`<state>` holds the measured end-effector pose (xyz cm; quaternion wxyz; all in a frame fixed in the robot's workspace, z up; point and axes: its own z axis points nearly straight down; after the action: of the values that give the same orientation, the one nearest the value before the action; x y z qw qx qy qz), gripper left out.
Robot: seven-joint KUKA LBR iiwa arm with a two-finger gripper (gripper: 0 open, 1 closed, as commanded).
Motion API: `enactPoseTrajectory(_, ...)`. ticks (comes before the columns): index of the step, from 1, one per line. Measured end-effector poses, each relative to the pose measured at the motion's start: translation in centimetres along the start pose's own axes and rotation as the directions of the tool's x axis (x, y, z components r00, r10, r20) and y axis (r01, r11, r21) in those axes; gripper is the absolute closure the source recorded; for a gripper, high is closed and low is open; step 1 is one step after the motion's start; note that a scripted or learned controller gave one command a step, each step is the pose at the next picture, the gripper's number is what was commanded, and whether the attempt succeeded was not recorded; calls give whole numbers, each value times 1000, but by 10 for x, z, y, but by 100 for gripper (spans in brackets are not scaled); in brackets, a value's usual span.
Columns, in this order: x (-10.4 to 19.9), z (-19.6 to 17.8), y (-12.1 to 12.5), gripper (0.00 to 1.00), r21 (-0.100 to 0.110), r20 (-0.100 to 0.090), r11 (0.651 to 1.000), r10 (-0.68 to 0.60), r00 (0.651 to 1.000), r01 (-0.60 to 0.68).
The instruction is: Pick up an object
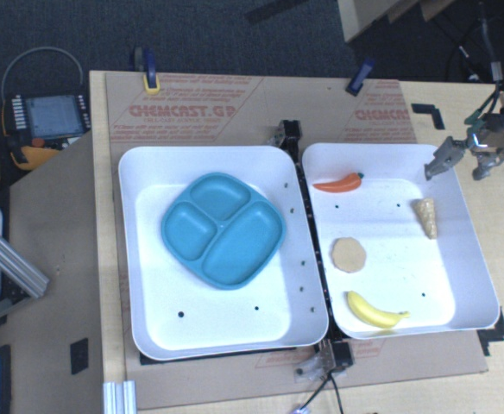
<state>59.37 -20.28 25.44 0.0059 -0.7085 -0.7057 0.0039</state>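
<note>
- Objects for picking lie in the right bin [459, 313], and we count four of them there.
- We see a red chili pepper [338, 183] near the bin's far left corner, lying roughly crosswise with its green stem end pointing right.
- We see a pale cone-shaped piece [425, 216] toward the bin's right side, lying on the floor with its tip pointing to the near edge.
- We see a round tan cookie [349, 254] lying flat near the bin's left wall, about midway along it.
- We see a yellow banana [374, 310] near the front of the bin, just below the cookie and apart from it.
- We see the jaws [459, 164] at the far right corner of the right bin, above its rim and well apart from all four objects; they stand spread, with nothing between the fingers.
- We see a blue divided plate [223, 228] with three sections lying in the middle of the left bin [148, 309].
- We see both bins resting side by side on the bench [105, 128], which carries a brown sheet with red print at the far edge.
</note>
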Motion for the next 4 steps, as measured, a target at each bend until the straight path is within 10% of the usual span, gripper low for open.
enactPoseTrajectory(1, 1, -8, 2, 0, -14, 3, 1000, -4, 1000, 4)
enactPoseTrajectory(4, 12, 152, -7, 0, -7, 0, 1000, -4, 1000, 4)
